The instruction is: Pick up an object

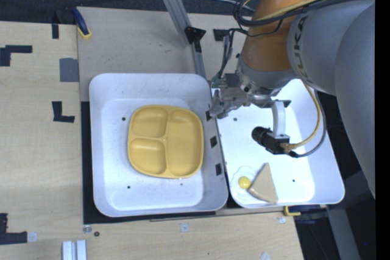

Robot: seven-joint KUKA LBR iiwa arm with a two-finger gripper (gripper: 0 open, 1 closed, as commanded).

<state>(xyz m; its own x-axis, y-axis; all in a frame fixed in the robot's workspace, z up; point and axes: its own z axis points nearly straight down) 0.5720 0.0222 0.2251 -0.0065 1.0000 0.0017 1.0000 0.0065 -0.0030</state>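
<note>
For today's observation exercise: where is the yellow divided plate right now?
The yellow divided plate lies in the middle of the left bin, left of the arm.

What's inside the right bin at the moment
Near the right bin's front: a small yellow ball beside a tan wedge. The arm covers the bin's back part, so anything there is hidden.

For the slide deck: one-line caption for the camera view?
KUKA arm over right bin holding yellow ball and tan wedge; yellow tray in left bin.
</note>
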